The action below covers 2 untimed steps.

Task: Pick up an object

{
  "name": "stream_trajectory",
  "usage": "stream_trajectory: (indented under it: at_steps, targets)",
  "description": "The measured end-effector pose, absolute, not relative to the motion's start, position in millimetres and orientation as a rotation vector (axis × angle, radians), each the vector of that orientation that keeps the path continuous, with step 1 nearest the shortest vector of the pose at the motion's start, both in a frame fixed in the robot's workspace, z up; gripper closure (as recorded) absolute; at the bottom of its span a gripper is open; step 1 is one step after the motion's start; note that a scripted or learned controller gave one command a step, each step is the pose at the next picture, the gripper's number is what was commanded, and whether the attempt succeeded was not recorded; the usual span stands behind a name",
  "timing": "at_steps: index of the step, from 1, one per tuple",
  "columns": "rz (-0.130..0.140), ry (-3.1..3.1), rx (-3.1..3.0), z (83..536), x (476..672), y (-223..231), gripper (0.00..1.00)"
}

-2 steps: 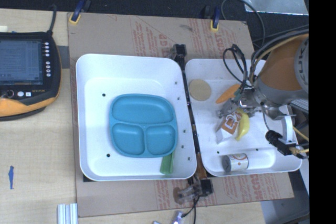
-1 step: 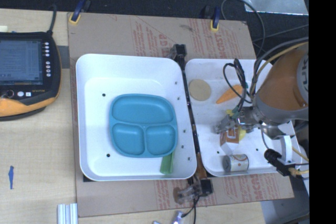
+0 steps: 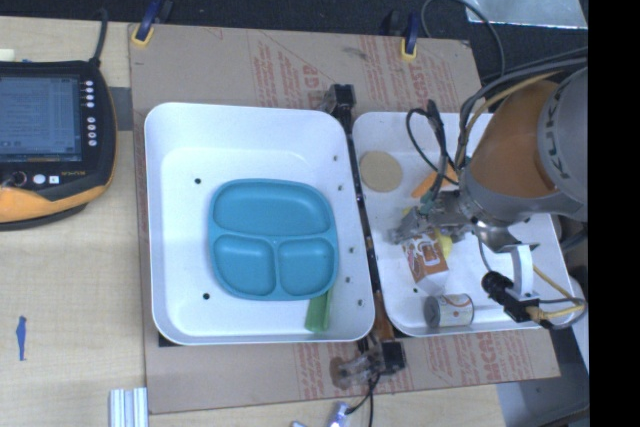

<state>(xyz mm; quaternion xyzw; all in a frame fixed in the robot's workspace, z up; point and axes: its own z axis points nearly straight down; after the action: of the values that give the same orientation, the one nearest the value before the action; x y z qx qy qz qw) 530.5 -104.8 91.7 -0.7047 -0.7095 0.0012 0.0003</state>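
Hovering over right bin (image 3: pixel 395 315): gripper (image 3: pixel 432 220), low among clutter; finger state cannot tell. Candidate objects beneath: orange packet (image 3: pixel 428 257), tan disc (image 3: pixel 380 171), small cylinder (image 3: pixel 434 312). Risk: crowded pile, so pinch may slip or catch two. Left bin (image 3: pixel 175 215): blue tray (image 3: pixel 272 237).

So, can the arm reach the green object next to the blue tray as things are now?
Probably yes. The green object lies uncovered in the left bin, at the blue tray's lower right corner near the bin wall. The arm is over the right bin, one bin away; the tight corner could hinder it.
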Motion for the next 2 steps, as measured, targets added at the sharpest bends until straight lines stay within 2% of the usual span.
stream_trajectory:
  at_steps: [1,2]
  targets:
    - [0.005,-2.227,-2.212,91.4,492.7,-99.4,0.00]
    - [0.005,-2.228,-2.212,91.7,523.4,-98.3,0.00]
